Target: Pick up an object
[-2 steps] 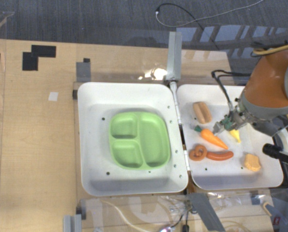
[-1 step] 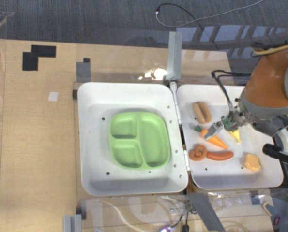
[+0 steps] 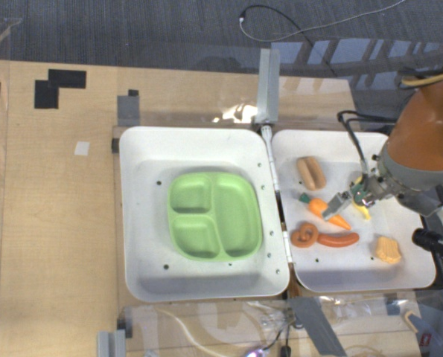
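The counter [image 3: 50, 222] carried two shallow white bins side by side. The left bin [image 3: 143, 155] held a green divided plate [image 3: 214, 216] near its middle. The right bin [image 3: 422, 270] held the small food items: a tan hot-dog bun [image 3: 311, 172] toward its far edge, an orange carrot [image 3: 327, 213] with a green top at its middle, a brown pretzel [image 3: 304, 235] near the edge shared with the left bin, a red sausage [image 3: 338, 239] touching the pretzel on its right, and a yellowish chunk [image 3: 388, 250] toward the near right corner.

The arm [image 3: 429, 136] reached in over the right edge of the right bin, its orange band above the wrist. The gripper [image 3: 341, 202] sat low over the middle of that bin, its tips just beside the carrot's thick end. A yellow piece [image 3: 365, 212] lay under the gripper body. How far the jaws stood apart could not be told, nor whether they touched the carrot.
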`<state>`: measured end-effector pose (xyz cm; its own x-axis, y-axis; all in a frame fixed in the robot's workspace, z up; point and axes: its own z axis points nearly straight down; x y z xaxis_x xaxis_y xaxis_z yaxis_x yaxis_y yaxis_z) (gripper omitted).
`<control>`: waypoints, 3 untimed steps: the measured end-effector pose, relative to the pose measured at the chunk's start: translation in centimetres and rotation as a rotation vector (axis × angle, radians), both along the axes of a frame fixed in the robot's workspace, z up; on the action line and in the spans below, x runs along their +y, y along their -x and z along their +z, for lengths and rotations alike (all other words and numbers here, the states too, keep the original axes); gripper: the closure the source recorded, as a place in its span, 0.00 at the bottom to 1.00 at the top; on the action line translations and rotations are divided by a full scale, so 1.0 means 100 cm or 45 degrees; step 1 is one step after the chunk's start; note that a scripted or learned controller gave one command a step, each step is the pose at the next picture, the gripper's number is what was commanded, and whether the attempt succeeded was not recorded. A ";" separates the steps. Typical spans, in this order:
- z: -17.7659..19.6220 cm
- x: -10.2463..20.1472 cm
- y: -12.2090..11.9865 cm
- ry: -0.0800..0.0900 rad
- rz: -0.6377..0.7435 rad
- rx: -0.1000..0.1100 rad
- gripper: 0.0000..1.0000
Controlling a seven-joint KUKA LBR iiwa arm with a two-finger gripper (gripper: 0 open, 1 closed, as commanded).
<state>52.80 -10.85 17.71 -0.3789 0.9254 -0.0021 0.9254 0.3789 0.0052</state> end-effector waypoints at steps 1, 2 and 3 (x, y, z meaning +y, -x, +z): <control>-0.086 0.003 -0.030 0.003 0.091 -0.015 0.00; -0.074 0.005 -0.031 -0.001 0.093 -0.019 1.00; 0.010 0.081 -0.096 0.001 0.209 -0.004 1.00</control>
